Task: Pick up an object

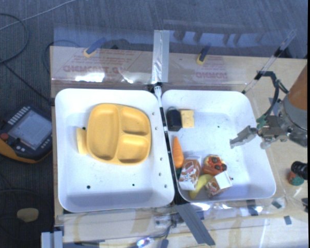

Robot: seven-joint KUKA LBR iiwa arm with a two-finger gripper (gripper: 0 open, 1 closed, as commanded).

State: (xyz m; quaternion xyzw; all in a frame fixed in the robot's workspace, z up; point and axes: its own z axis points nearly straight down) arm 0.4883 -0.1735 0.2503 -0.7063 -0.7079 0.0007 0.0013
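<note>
Still nothing pinched. Gripper (241, 138) hanging over the right bin (217, 99), close to its right wall, about halfway along that wall; fingers too blurred and foreshortened to read as spread or pressed together, so cannot tell.

Nearest pickable things clustered at the right bin's near edge, toward its left half: an orange-and-white packet (189, 170), a red-topped packet (214, 165), a yellow banana-like piece (199, 183) tucked under them, all touching or overlapping. Carrot (177, 152) lying along the left wall, long axis running near edge to far edge. Black block (173, 119) and yellow block (187, 119) side by side, touching, in the far-left corner.

From the gripper, the packet cluster lying toward the left wall and the near edge, with bare bin floor between; the far-left corner blocks further off, well apart from the tool. Likely best target: the red-topped packet, closest of the heap and on top.

Left bin (67, 154) carrying a yellow divided tray (119, 133), well apart from the tool.
</note>
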